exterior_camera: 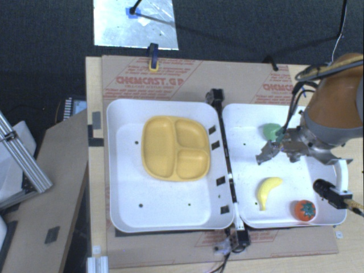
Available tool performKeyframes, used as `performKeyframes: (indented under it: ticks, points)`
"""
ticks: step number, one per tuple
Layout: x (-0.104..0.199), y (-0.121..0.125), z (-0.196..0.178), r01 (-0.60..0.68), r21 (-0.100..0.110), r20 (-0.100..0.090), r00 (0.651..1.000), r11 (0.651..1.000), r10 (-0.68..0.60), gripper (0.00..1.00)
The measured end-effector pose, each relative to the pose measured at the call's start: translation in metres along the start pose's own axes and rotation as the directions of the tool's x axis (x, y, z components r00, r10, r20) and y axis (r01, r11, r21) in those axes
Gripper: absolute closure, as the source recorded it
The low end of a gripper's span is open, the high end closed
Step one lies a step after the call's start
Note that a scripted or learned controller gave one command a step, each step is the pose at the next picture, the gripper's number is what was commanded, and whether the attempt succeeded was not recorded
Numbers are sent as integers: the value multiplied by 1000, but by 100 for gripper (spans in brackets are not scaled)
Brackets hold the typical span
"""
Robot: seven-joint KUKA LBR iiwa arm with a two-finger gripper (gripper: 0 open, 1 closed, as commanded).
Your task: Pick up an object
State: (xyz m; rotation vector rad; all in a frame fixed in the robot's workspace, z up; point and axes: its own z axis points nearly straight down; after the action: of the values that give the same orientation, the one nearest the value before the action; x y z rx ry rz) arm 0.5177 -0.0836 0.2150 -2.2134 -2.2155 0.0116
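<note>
**Operator:** Right, starting from the candidates. The banana (268, 191) lies on the floor of the right bin (244, 124), in its lower half, long axis running from upper right down to lower left with a slight curve. To its right, near the bin's lower right corner, sits the orange round fruit (304, 210). Up near the middle of the same bin there is a green object (271, 131).

**Spotter:** And the gripper?

**Operator:** The gripper (266, 154) hangs over the right bin between the green object and the banana. The green object is just beside it, up and slightly right, partly hidden behind the wrist hardware. The banana is further off, down the picture and nearly straight below the fingertips. I can make out dark finger shapes pointing left and down, but I cannot tell whether they are apart or together. I see nothing held between them.

**Spotter:** So which one do you go for?

**Operator:** My guess is the green object, simply because it lies closest. If it is the banana instead, I would want the fingers closing across its narrow width, not along the curve.

**Spotter:** The left bin?

**Operator:** The left bin (122, 209) carries a yellow divided plate (174, 148), well apart from the gripper, across the divider.
</note>
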Motion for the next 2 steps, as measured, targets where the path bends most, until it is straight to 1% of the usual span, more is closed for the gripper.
performKeyframes:
  ticks: [1, 2]
  points:
    - [0, 3, -6, 2, -13, 1, 1000, 1000, -2, 0]
    - [0, -2, 55, 0, -9, 1, 1000, 1000, 0, 0]
